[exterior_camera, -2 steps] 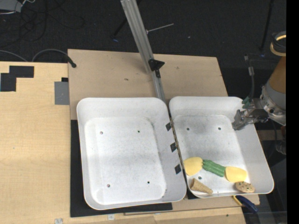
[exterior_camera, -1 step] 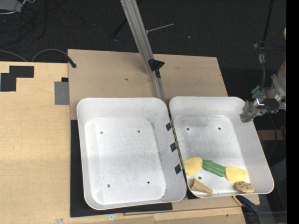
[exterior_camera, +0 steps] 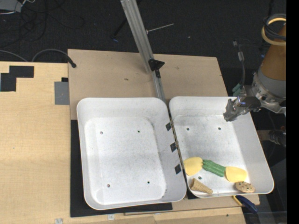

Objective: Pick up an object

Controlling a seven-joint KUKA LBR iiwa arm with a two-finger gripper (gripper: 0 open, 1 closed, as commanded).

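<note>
Lying ungrasped at 5 o'clock in right bin (exterior_camera: 261,171): cookie (exterior_camera: 244,186), cone (exterior_camera: 202,186), yellow-green toy (exterior_camera: 216,168); hovering at 2 o'clock, gripper (exterior_camera: 232,111), jaw state indiscernible.

One camera is fixed above the bench (exterior_camera: 187,73) and looks down at a slant. It is far enough to take in both white bins, the left bin (exterior_camera: 121,153) and the right bin (exterior_camera: 219,125), side by side near the middle of the view. The arm (exterior_camera: 273,69) enters from the right edge. Dark floor with cables lies at the top.
</note>
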